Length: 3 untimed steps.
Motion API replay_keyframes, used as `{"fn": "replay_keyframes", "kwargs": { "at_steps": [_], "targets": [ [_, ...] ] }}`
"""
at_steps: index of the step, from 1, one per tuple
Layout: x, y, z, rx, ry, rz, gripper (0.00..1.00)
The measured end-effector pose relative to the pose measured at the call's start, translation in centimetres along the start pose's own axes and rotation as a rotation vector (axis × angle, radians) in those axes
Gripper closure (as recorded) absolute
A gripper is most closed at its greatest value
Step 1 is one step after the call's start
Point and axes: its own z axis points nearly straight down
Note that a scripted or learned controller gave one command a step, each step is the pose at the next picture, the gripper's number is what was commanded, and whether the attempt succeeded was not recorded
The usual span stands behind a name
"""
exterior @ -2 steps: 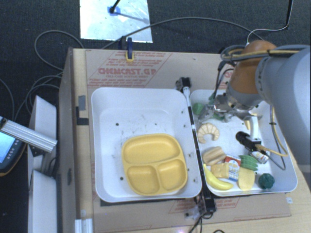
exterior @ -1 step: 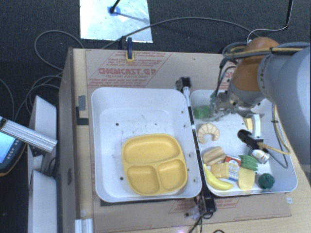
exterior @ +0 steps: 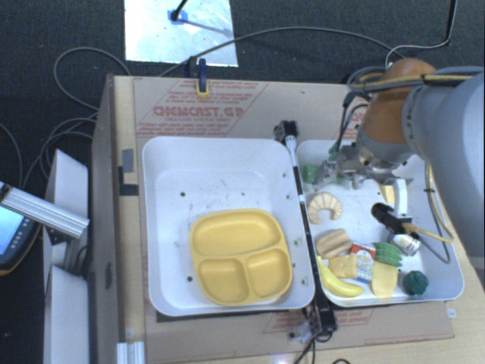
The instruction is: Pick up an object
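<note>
My gripper (exterior: 342,171) hangs over the far end of the right bin (exterior: 443,279), under the grey arm and its orange band. A small green object (exterior: 309,174) lies just left of it, against the bin's far left corner. A pale croissant (exterior: 324,207) sits a little in front of the gripper. Nearer the front lie a brown bread roll (exterior: 333,242), a yellow banana (exterior: 339,283), a cheese wedge (exterior: 345,266), a green vegetable (exterior: 388,252) and a dark green broccoli (exterior: 414,282). Nothing shows between the gripper and these objects.
The left bin (exterior: 167,203) holds a yellow divided tray (exterior: 239,255) toward its front. A black divider clip (exterior: 286,131) sits at the far end of the wall between the bins. Cables run across the dark floor behind the bench.
</note>
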Motion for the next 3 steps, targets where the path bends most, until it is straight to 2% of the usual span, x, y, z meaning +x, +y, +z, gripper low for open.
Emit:
{"fn": "replay_keyframes", "kwargs": {
  "at_steps": [1,2,3],
  "targets": [
    [-1.4,2.5,1.6,0.044,0.011,0.002,0.0],
    [-2.1,2.6,-0.5,0.02,0.006,0.004,0.0],
    [-4.5,2.6,1.7,0.041,0.013,0.003,0.0]
  ]
}}
